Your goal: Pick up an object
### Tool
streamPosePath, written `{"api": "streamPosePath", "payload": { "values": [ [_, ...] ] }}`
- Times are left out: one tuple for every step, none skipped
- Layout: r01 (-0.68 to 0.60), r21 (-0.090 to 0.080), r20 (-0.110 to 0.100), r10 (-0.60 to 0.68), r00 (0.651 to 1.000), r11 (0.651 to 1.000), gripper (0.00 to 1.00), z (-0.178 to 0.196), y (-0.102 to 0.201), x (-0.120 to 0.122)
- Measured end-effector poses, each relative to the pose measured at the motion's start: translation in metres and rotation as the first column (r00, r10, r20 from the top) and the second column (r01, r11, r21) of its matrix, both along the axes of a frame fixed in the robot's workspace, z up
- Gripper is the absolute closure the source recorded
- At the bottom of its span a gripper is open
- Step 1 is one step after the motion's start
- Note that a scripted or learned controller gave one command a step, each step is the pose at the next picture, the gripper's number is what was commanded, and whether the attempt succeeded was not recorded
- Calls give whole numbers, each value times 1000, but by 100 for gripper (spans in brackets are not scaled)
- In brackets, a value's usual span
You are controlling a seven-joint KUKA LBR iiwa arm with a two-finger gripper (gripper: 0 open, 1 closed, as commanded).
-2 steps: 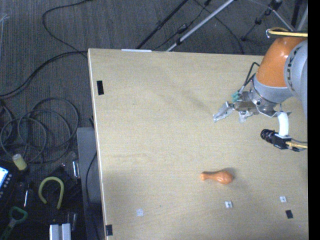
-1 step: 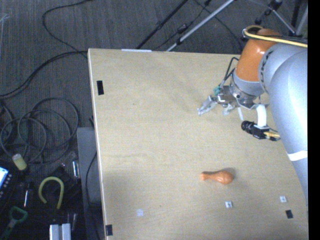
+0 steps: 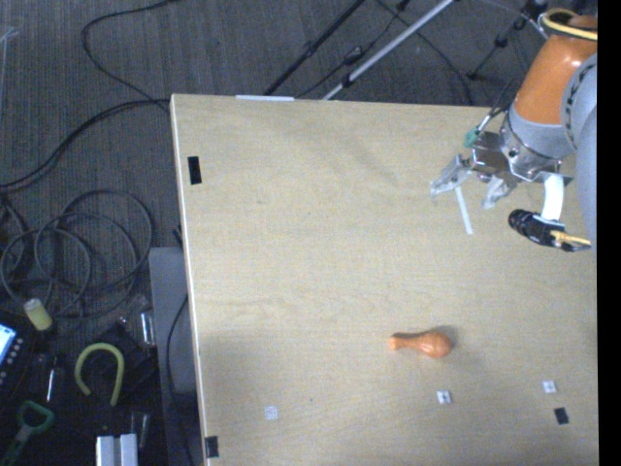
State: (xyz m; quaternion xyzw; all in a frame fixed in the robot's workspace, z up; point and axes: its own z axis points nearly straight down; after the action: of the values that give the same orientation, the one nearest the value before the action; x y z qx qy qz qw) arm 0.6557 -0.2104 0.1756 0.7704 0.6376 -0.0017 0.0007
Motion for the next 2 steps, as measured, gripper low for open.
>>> {"api": "streamPosePath", "payload": {
  "values": [
    [-267, 1, -1, 267, 964, 964, 0, -61, -7, 13],
    [-499, 2, 0, 499, 867, 867, 0, -91, -1, 13]
  ]
}}
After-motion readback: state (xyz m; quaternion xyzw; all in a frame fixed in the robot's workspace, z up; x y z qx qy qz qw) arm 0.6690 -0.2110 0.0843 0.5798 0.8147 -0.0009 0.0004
